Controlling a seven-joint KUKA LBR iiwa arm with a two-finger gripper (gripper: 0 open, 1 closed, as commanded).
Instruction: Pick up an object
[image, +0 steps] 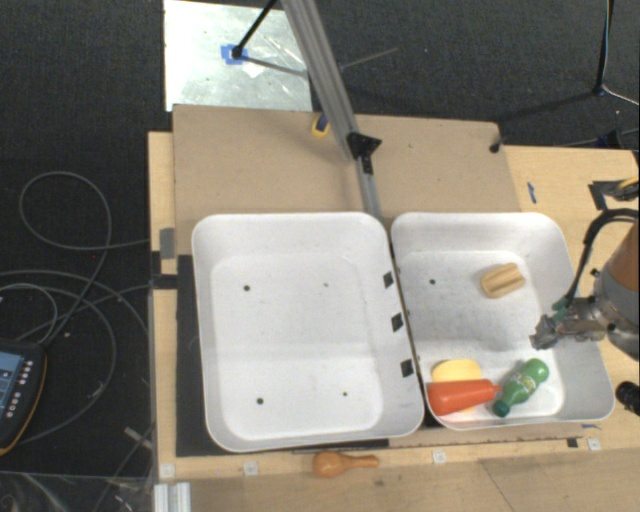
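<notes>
White right bin: holds a tan block, a yellow piece, an orange carrot and a green bottle.
Gripper: at the bin's right wall, above the bottle; whether its fingers are spread or closed I cannot tell.
Risk: bottle, carrot and yellow piece lie crowded together, so the fingers may push them aside.
Risk near wall: fingers could strike the rim.
</notes>
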